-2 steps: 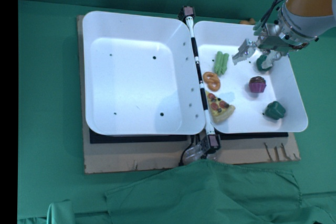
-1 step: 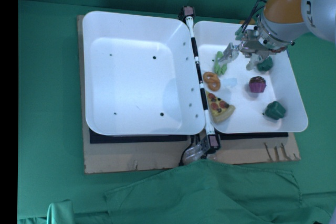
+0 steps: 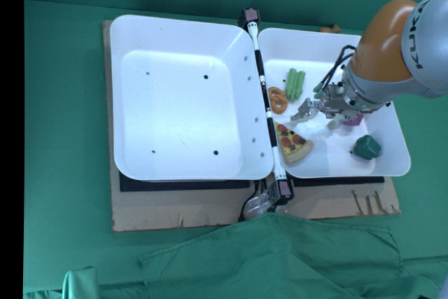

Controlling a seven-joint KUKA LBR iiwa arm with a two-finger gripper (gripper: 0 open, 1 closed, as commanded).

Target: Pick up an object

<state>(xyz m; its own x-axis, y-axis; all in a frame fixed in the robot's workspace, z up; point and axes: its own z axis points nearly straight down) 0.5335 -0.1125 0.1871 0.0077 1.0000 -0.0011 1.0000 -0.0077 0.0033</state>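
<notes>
Green cloth covered the worktop point(image 3: 63, 115) under two white bins. Nearest the gripper point(image 3: 306, 111), in the right bin point(image 3: 392, 168), lay a toy pizza slice point(image 3: 293, 144), just below it toward the divider. An orange pretzel point(image 3: 278, 100) sat beside the gripper, green bean pods point(image 3: 295, 83) above, a green pepper point(image 3: 366, 147) well off. The gripper hung with nothing between its fingers; their spread I could not tell. Closing there might catch the pretzel's edge or slide off the flat slice.
</notes>
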